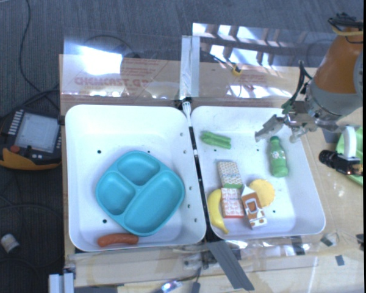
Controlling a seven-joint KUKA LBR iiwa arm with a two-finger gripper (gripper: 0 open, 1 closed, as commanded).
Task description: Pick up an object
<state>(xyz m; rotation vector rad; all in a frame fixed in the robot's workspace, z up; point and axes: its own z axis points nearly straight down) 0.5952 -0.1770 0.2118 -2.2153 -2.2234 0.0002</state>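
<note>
So here's my setup, biggest stuff first: the table (329, 182) carries two shallow white bins side by side. The left bin (85, 133) has a blue divided plate (140, 191) sitting roughly in the middle and a sausage (117, 240) down by the near wall. My guess is that side is just the drop-off spot, so I'm not bothering with it.

The right bin (305, 215) is where the pickable things are. A green soda bottle (277, 157) lies on its side near the right wall, a banana (215, 211) curls along the left wall, and two little boxes (230, 188) sit end to end beside it, with a small carton (252, 209) touching a yellow round thing (263, 191). A green bean pod (216, 140) lies alone near the top left.

My pincer (285, 127) is hovering just above the bottle's cap end, fingers (265, 130) spread wide, nothing between them and not touching anything as far as I can tell. The bottle looks like the closest target, sitting apart from the clutter.
</note>
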